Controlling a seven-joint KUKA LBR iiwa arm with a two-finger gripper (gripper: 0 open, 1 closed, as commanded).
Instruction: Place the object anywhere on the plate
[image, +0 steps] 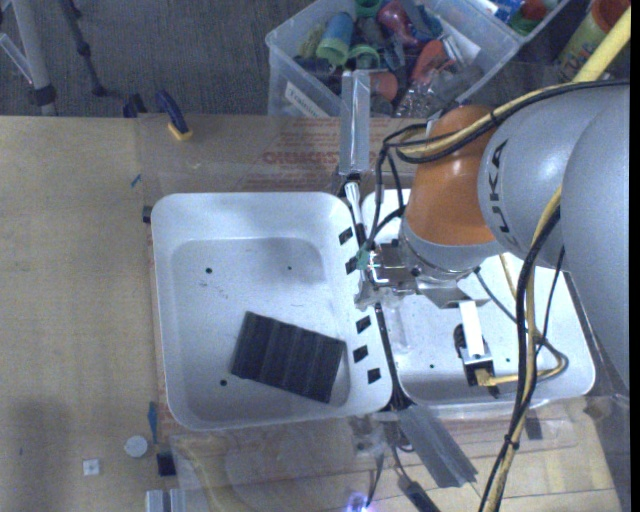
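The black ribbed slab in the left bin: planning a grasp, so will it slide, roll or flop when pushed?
The black ribbed slab lies flat, so it likely slides, not rolls. Its straight edges suggest stiffness. Its low profile may make gripping awkward.

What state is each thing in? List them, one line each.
Dark ribbed rectangular slab: lying flat and askew in the left bin, near its front wall, nothing touching it.
Left shallow white bin: upright, holding the slab.
Right shallow white bin: upright, largely covered by the arm.
Grey arm with orange band: hanging over the right bin.
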